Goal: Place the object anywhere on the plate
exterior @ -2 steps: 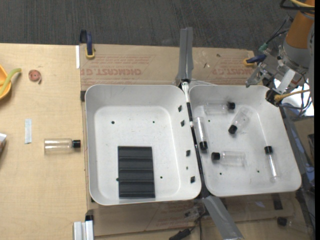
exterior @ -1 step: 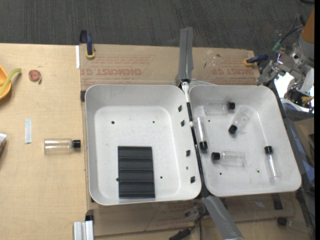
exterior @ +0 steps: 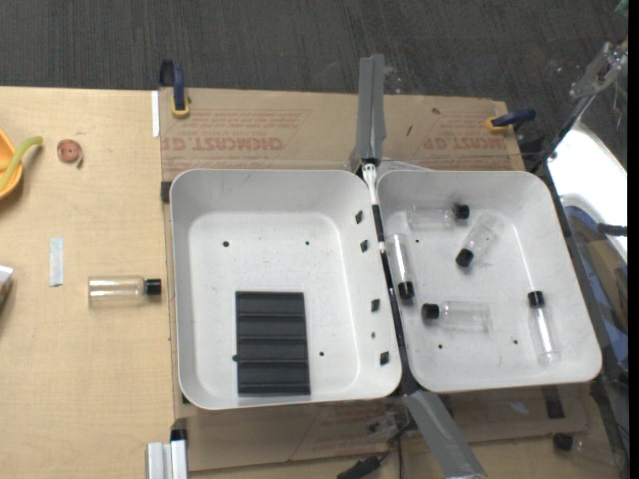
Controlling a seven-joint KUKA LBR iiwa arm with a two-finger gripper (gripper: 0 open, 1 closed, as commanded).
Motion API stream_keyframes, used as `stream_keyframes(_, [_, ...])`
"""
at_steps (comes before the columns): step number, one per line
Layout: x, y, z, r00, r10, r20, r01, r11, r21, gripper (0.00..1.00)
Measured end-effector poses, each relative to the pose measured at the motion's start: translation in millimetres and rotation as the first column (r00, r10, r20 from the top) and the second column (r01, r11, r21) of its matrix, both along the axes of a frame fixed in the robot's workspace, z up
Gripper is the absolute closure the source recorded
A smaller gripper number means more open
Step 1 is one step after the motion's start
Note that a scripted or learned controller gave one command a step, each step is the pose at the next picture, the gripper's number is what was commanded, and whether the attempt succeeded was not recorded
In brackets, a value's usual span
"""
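A black ribbed rectangular plate lies flat on the floor of the left bin, near its front edge. The right bin holds several clear vials with black caps. One vial lies at the back and another sits at a slant beside it. A third rests along the left wall. One more lies near the middle front, and the last is at the right front.
A spare clear vial lies on the wooden bench left of the bins. A yellow object and a small red disc sit at the far left. Clamps hold the cardboard behind the bins.
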State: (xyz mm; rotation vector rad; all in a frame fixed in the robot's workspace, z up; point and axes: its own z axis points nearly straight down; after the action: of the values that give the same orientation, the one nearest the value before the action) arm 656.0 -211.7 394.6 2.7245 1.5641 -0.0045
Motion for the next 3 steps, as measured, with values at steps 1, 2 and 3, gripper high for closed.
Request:
stream_keyframes(1, [3,62,-26,0.978,-0.208,-0.002,0.208,0.978,0.000,0.00])
stream_keyframes(2, [-21,-6,13,0.994,-0.108,0.000,0.108,0.994,0.000,0.00])
stream_keyframes(3, [3,52,4,0.956,-0.294,-0.002,0.294,0.956,-0.001,0.00])
